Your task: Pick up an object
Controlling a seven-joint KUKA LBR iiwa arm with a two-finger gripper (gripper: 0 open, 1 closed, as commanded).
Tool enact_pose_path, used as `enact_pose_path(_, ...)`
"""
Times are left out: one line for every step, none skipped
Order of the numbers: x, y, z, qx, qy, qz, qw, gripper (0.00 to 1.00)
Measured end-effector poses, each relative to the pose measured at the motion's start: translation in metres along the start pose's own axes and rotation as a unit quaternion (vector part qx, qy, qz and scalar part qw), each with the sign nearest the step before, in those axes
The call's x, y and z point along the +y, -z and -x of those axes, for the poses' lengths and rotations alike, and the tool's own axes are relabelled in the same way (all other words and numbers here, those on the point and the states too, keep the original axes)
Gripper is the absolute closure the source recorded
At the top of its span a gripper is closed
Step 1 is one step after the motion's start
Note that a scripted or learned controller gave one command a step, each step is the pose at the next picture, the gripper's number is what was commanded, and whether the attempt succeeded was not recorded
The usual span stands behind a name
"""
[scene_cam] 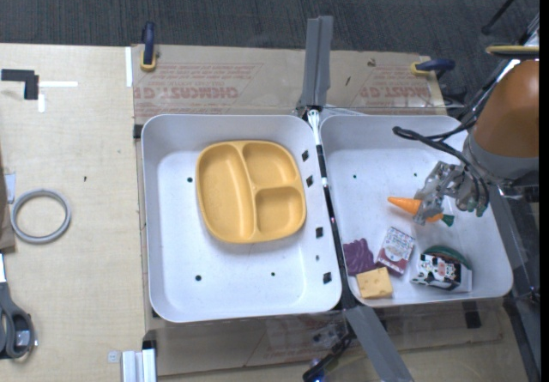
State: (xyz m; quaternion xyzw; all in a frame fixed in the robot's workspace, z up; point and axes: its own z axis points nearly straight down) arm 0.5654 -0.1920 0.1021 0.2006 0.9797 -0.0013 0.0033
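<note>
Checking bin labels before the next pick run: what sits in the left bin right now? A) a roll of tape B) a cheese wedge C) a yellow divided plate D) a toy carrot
C: the yellow divided plate lies alone in the left bin, while the toy carrot and cheese wedge are in the right bin.

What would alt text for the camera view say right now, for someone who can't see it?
The arm's tool is low in the right bin, right at the toy carrot. Nearer the front of that bin lie a purple piece, a yellow cheese wedge, a small red-and-white packet and a black-and-white cow-print item. The left bin holds a yellow divided plate.
</note>
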Motion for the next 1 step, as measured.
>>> enact_pose_path(0.0669,0.0946,0.0260,0.001,0.028,0.001,0.9996,1.00)
